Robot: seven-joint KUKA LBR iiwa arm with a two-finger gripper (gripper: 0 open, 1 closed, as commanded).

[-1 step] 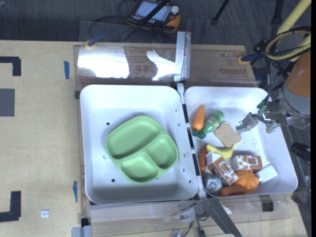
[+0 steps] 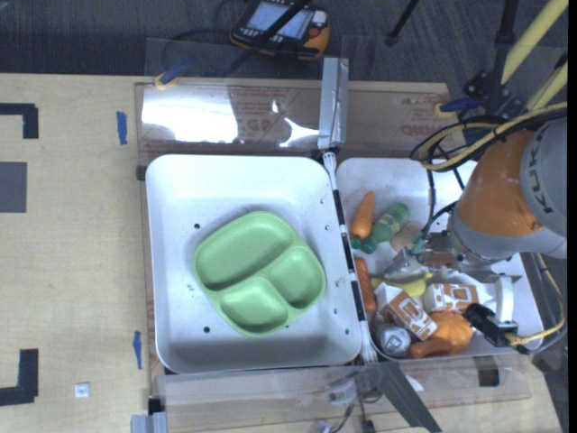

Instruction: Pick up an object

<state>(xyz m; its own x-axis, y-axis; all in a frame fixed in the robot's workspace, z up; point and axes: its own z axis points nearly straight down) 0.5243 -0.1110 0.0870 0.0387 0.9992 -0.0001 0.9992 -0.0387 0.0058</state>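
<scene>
Nearest, the right bin (image 2: 410, 177) holds a can (image 2: 393, 339), an orange box (image 2: 407, 312) and an orange toy (image 2: 451, 328). Above them the pincer (image 2: 407, 262) hangs low among the clutter; how wide it stands cannot be told. Beyond it lie a carrot (image 2: 362, 215) and a green bottle (image 2: 389, 220). The left bin (image 2: 180, 197) holds a green tray (image 2: 260, 271). Farthest, a pendant (image 2: 279, 25) lies past the counter (image 2: 72, 242).

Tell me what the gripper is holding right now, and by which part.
It cannot be told. The gripper is down in the right bin among the cluttered items, beside a green bottle and a carrot, but no item shows clearly in its grasp.
</scene>
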